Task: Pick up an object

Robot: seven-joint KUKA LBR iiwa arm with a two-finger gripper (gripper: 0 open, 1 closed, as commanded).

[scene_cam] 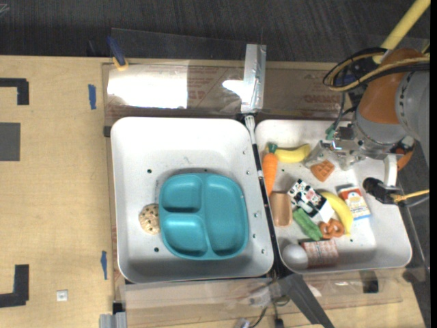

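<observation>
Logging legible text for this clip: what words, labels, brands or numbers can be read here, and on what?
Nothing reads clearly.
Cardboard behind the bins: faint reddish print, too blurred to read.
Small carton in the right bin: red and white label, too small to read.
Can at the right bin's front: reddish label, unreadable.
Black-and-white box: pattern, no legible letters.

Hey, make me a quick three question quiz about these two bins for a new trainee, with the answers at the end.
1. True or false: the teal divided tray sits in the right bin.
2. What lies just left of the tray, against its edge?
3. The carrot lies along which side of the right bin: A) left wall, B) right wall, C) front wall?

Key:
1. False, it is in the left bin.
2. A cookie.
3. A.
</observation>
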